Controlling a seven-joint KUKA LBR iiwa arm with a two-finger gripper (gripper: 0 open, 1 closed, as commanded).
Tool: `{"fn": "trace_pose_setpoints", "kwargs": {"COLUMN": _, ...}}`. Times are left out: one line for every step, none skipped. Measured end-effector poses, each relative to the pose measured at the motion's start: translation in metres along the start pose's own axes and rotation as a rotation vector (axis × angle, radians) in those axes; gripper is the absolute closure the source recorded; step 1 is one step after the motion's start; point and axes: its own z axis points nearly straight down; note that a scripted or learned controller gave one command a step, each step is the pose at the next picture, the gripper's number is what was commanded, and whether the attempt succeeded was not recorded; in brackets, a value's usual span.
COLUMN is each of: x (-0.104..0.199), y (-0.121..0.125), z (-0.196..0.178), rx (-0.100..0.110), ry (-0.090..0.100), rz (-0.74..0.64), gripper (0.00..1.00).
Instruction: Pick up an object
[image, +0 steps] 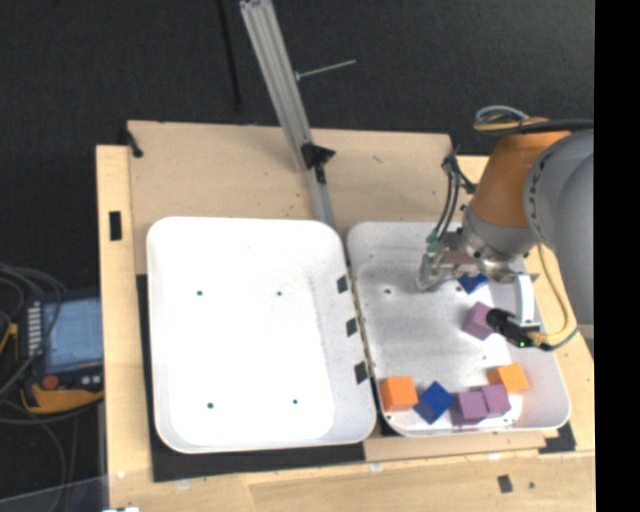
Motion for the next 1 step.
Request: {"fn": "trace_pose_setpoints", "kwargs": {"x": 0.0021, "y": 0.0039, "z": -0.0448, "rx": -0.001, "ry": 0.002, "rz": -0.008, "gripper": 1.00}}
